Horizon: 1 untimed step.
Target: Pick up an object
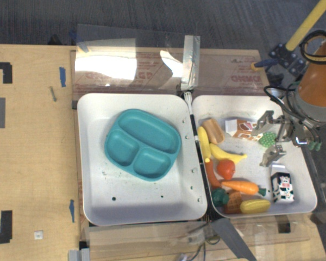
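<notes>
My gripper (268,139) hangs over the right part of the right bin (307,200), with its fingers spread open. One fingertip (262,122) sits toward the back and the other toward the front. A small green textured item (267,140) lies in the gap between them, and I cannot tell whether they touch it. Left of the gripper lie an orange-and-white packet (243,128), a tan hot-dog bun (213,130), yellow bananas (228,155), a red tomato (225,169) and an orange carrot (240,186). A cow-patterned carton (281,188) stands in front of the gripper.
The left bin (98,194) holds a teal divided plate (143,144). A yellow piece (254,204) and a green piece (220,197) crowd the right bin's front edge. A metal divider (190,64) stands behind the bins. The arm's orange band (318,83) is at the right.
</notes>
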Each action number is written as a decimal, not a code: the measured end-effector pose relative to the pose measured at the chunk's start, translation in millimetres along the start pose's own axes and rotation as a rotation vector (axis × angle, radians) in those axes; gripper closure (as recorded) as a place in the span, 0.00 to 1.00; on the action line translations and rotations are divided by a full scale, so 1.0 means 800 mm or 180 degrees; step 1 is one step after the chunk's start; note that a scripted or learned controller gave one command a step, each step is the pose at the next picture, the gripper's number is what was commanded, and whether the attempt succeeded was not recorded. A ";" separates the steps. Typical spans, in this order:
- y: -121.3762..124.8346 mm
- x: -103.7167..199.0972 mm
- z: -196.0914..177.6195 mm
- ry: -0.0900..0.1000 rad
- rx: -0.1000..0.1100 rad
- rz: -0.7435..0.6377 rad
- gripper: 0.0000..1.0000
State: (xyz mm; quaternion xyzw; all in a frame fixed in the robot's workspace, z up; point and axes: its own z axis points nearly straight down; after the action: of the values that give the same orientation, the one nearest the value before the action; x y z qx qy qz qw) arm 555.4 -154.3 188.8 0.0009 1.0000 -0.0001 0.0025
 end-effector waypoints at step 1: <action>0.024 0.082 0.115 -0.0021 0.0006 -0.0545 0.00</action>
State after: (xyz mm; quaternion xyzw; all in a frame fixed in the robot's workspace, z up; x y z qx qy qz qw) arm 490.0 -134.9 96.7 -0.0847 0.9964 -0.0012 0.0058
